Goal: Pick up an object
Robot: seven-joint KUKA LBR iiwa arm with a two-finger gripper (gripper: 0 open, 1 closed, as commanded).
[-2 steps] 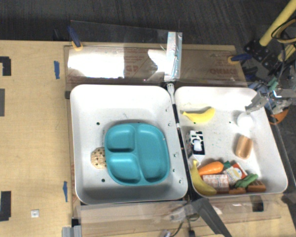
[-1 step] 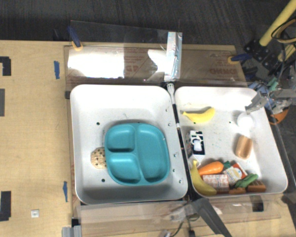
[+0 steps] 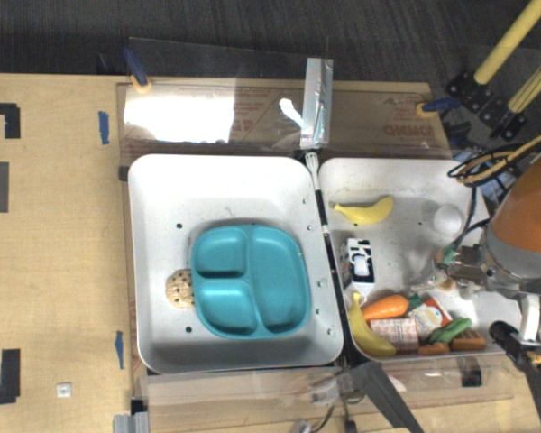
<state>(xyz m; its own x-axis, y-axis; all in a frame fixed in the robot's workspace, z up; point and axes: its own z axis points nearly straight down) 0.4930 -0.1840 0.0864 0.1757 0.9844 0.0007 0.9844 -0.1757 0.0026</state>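
1. Nearest you, along the front wall of the right bin [image 3: 406, 192], lies a huddle of toy food: a carrot [image 3: 384, 307], a second banana [image 3: 364, 330] curving beneath it, a white packet with red print [image 3: 413, 327], and something green [image 3: 451, 330] at the packet's right end.
2. The gripper [image 3: 453, 267] sits low over the right side of that bin, just above and to the right of the huddle. Dark cables crowd it, so you cannot tell how its fingers stand, and nothing shows held in it.
3. The grey arm with its orange band [image 3: 527, 215] enters from the right edge.
4. Farther back in the same bin you find a yellow banana [image 3: 364, 210], a small white ball [image 3: 448, 219], and a black-and-white card [image 3: 361, 261] by the dividing wall.
5. The left bin [image 3: 162, 188] holds a teal divided tray [image 3: 250, 279], with a speckled cookie [image 3: 179, 288] touching its left edge.
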